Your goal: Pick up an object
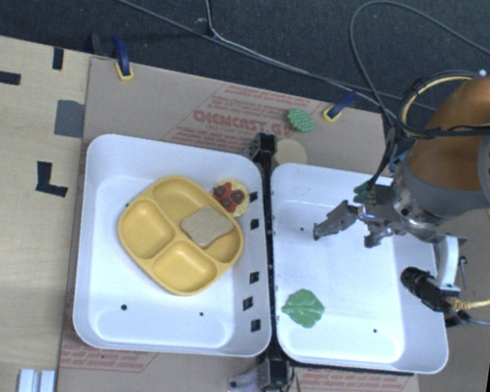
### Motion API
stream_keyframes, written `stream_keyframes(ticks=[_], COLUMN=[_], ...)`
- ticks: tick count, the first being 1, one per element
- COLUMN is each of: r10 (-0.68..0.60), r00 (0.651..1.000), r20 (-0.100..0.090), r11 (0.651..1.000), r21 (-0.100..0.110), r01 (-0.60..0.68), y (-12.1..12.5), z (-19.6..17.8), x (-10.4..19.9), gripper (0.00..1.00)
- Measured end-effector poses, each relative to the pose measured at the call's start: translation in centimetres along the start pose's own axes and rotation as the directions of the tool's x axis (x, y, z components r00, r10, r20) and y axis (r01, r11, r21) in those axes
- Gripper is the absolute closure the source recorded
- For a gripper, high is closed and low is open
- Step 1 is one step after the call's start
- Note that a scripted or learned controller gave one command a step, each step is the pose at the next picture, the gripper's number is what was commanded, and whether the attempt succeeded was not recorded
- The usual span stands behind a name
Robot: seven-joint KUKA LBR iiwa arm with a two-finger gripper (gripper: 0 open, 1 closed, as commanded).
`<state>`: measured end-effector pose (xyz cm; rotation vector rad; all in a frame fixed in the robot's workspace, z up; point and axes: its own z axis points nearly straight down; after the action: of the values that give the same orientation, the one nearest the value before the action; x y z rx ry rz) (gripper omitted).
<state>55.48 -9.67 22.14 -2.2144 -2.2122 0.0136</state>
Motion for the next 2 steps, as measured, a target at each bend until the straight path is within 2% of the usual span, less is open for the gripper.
stream_keyframes(ticks=[1,2], r10=[-0.003,-0.002], r00=[1.000,1.000], r20=[0.001,0.002], r11=[1.000,1.000], r21=[-0.012,-0.008], r01=[0.003,0.002], y=[0.2,0.2], z=[-0.7,3.7], x=[0.0,0.2], gripper=[0.00,0.00])
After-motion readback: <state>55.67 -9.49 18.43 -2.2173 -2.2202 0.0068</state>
